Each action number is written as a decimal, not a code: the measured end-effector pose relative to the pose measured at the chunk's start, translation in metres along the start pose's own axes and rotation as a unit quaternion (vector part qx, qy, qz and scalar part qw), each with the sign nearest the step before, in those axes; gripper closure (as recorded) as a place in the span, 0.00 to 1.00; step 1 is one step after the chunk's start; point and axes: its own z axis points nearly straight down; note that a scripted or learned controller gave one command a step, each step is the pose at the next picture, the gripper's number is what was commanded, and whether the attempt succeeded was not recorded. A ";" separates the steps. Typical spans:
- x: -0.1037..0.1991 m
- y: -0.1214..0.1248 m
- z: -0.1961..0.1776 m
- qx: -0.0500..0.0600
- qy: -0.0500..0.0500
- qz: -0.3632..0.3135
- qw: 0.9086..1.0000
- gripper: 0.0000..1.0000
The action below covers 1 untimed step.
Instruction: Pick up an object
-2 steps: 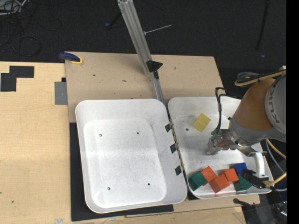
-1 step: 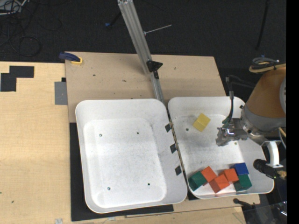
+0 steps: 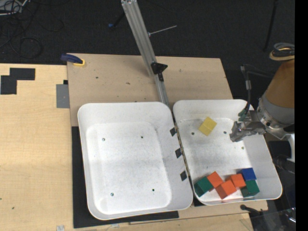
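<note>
Over right bin [image 3: 269, 153]: metal jaws [image 3: 237, 133], opening unclear; yellow cube [image 3: 208, 126] nearby; smooth coloured blocks [image 3: 227, 183] clustered below.

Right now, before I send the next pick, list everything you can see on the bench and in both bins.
Left bin: one, white, left half of bench.
Right bin: one, white, beside the left bin.
Yellow block: one, upper middle of right bin, apart from the rest.
Orange blocks: three, clustered at right bin's near edge.
Green blocks: two, at either end of that cluster.
Blue block: one, at the cluster's right.
Metal rail: one, grey, slanting behind the bins.
Blue-yellow clamp: one, bench's far left corner.
Gripper: one, grey, over right bin's right side, away from the blocks.
</note>
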 end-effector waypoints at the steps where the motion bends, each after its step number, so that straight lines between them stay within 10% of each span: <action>1: -0.001 0.001 -0.025 0.002 0.000 0.000 1.000 1.00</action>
